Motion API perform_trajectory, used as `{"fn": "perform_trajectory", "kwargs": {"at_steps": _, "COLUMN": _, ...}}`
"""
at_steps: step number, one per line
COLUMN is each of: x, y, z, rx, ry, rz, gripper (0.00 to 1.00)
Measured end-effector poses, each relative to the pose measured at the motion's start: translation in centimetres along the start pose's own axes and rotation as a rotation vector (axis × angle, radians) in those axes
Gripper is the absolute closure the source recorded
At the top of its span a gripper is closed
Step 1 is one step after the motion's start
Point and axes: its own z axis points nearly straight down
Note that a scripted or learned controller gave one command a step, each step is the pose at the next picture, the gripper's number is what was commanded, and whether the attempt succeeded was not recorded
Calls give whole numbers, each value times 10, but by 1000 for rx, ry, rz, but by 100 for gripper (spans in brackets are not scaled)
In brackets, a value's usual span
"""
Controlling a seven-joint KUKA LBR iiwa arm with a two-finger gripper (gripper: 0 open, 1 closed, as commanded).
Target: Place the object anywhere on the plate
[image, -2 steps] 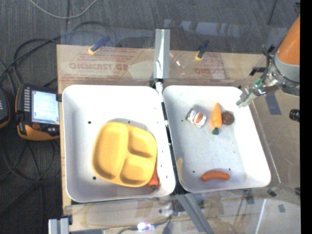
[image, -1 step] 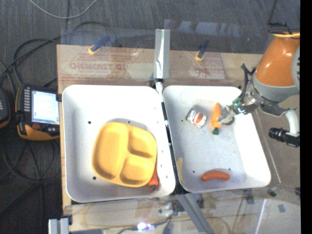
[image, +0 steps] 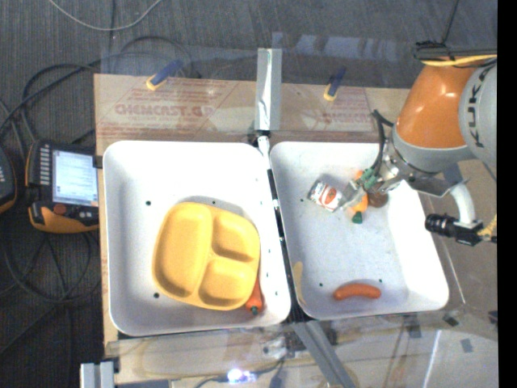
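Grey and orange, the arm (image: 440, 111) reaches in from the right and hangs its pincer (image: 373, 180) low over the upper part of the right bin (image: 404, 249); whether the pincer is apart or together I cannot tell, since its tip is small and mixed up with the things below it. Right at the tip lies a small cluster of toy food: a little carrot (image: 358, 208) with a green end, touching or nearly touching the pincer, and just to its left a crumpled packet (image: 325, 194) in white, red and silver. Nothing is clearly clamped. Lower in the same bin, near the front wall and well apart from the cluster, lies an orange sausage (image: 357, 292), curved and flat on the floor of the bin. Across the divider, the left bin (image: 129, 184) holds a yellow plate (image: 207, 254) with three compartments, sitting slightly turned. A small orange piece (image: 254, 301) peeks out from under the plate's lower right edge, beside the bin wall. Both bins rest on a desk (image: 178, 107) covered with brown board, and a handheld screen (image: 65, 186) sits off to the left on the floor.
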Motion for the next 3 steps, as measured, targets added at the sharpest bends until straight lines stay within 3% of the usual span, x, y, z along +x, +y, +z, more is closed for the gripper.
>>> {"fn": "perform_trajectory", "kwargs": {"at_steps": 1, "x": 25, "y": 29, "z": 6, "rx": 0, "ry": 0, "rz": -267, "gripper": 100}}
{"fn": "perform_trajectory", "kwargs": {"at_steps": 2, "x": -5, "y": 28, "z": 3, "rx": 0, "ry": -2, "rz": -346, "gripper": 100}}
{"fn": "perform_trajectory", "kwargs": {"at_steps": 3, "x": -1, "y": 37, "z": -5, "rx": -1, "ry": -2, "rz": -546, "gripper": 100}}
